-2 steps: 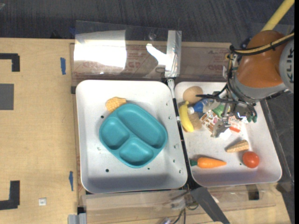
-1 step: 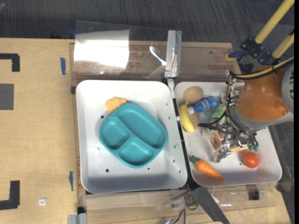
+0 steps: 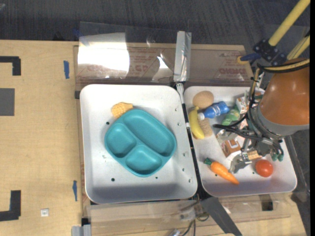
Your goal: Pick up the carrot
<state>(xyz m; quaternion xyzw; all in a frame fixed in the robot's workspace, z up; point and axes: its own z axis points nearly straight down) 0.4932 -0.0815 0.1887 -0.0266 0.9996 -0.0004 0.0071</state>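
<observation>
The carrot (image 3: 222, 170) lies in the right bin (image 3: 288, 183), near its front edge, left of a tomato (image 3: 264, 168). The gripper (image 3: 239, 162) hangs just right of the carrot; its state cannot be determined. A teal plate (image 3: 140, 141) occupies the left bin (image 3: 93, 132).

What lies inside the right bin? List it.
The right bin holds a carrot, tomato, banana, blue bottle and small packets. The arm covers its far right side.
</observation>
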